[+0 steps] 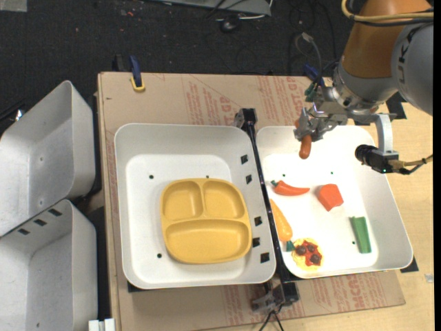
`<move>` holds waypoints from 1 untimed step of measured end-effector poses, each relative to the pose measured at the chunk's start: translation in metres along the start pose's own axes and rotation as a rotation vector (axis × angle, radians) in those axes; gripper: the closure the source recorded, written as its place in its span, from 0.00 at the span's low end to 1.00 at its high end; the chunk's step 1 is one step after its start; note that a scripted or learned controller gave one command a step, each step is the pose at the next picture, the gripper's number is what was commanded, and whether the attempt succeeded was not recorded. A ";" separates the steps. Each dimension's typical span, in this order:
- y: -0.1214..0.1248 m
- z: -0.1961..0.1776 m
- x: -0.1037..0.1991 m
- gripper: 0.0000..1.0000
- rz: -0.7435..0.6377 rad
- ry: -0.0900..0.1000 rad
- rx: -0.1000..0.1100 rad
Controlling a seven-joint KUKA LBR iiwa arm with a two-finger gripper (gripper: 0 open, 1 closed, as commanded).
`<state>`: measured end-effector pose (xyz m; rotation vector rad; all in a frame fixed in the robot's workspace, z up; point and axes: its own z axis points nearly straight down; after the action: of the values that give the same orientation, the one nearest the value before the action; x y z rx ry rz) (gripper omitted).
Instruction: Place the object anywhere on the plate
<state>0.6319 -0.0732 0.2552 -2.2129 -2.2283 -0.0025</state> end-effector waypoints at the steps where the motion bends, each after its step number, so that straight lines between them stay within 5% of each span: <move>1: -0.017 0.008 0.061 1.00 -0.001 0.000 0.002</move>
<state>0.6141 -0.0123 0.2471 -2.2101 -2.2285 0.0000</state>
